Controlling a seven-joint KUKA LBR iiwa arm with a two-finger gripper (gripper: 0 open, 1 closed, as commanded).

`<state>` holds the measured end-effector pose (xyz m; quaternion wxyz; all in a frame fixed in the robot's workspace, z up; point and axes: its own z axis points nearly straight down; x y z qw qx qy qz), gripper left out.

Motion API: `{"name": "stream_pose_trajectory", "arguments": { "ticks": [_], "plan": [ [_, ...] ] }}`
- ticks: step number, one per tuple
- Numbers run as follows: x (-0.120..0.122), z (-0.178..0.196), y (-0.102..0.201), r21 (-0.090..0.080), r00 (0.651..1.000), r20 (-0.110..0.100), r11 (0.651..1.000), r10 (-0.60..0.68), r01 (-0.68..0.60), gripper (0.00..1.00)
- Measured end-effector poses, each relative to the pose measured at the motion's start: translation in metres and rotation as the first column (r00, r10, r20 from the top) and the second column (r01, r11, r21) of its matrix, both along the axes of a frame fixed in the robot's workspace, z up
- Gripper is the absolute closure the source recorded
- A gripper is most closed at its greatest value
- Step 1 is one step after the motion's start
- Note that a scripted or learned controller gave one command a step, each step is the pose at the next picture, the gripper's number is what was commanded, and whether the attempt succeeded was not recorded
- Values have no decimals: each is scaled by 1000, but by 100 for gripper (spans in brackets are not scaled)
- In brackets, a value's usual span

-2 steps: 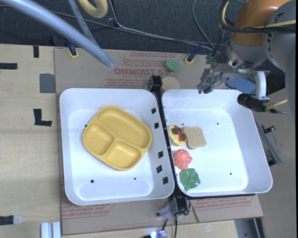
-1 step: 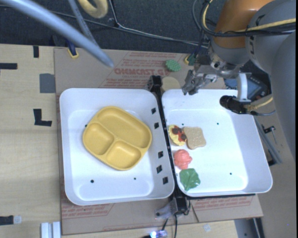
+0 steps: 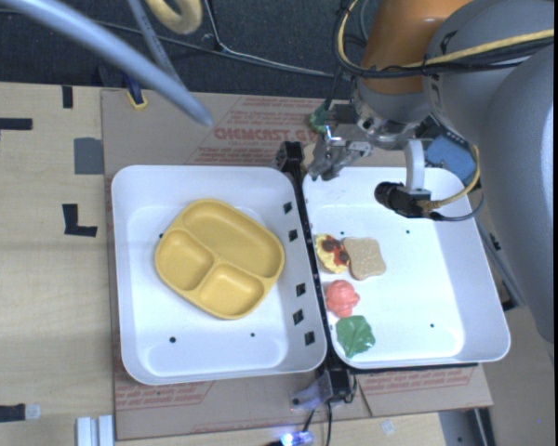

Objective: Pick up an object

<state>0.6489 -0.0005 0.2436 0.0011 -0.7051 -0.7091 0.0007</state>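
Two shallow white bins sit side by side on the counter (image 3: 37, 249), over a sheet of brown cardboard (image 3: 251, 124). The left bin (image 3: 135, 342) holds a yellow divided plate (image 3: 220, 258) lying flat near its centre, with three compartments facing up. The right bin (image 3: 446, 323) holds four small items clustered along its nine o'clock edge, close to the divider between the bins. From twelve o'clock down to six o'clock within that cluster: a round piece with red and yellow markings (image 3: 331, 252), a tan slice of toast (image 3: 365, 258) touching it at three o'clock, a pink-red lump (image 3: 341, 296) just below, and a green leaf-shaped piece (image 3: 354, 334) nearest the front wall. The grey arm with its orange band (image 3: 414, 26) enters from three o'clock and hangs over the twelve o'clock end of the right bin. The pincer (image 3: 324, 161) sits at the far corner near the divider, well apart from the cluster of items; whether it is spread or pressed together cannot be told at this angle, and nothing is seen in it.
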Motion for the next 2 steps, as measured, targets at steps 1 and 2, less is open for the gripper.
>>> {"name": "stream_pose_trajectory", "arguments": {
  "ticks": [1,2],
  "plan": [
    [-19,1,48,0,1000,-1,1000,0,0,100],
    [-28,-5,96,-1,1000,0,1000,-1,1,100]
  ]
}}
